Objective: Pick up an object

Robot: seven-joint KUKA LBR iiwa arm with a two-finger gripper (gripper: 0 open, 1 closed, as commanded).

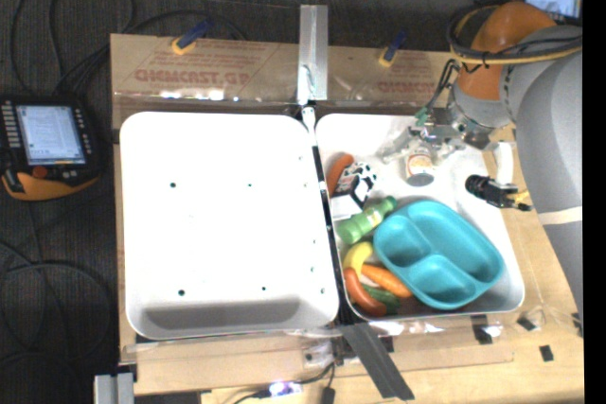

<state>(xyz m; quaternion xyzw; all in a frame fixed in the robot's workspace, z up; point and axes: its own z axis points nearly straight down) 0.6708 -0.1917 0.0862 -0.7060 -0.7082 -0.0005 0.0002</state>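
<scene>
From my remote station I saw the arm [530,71] reaching in from the right, with the gripper [423,139] hanging over the far part of the right bin [473,167]. I could not tell how the tool stood, since glare and clutter blurred that spot. Below it lay a small round thing [419,167] on the bin floor. A teal divided tray [437,254] filled the near right part of that bin. Left of the tray lay a green bottle [366,222], a yellow piece [357,254], a carrot [385,278] and a red sausage [339,168], near a black-and-white toy [358,179]. The left bin [222,222] sat just beside it.
</scene>
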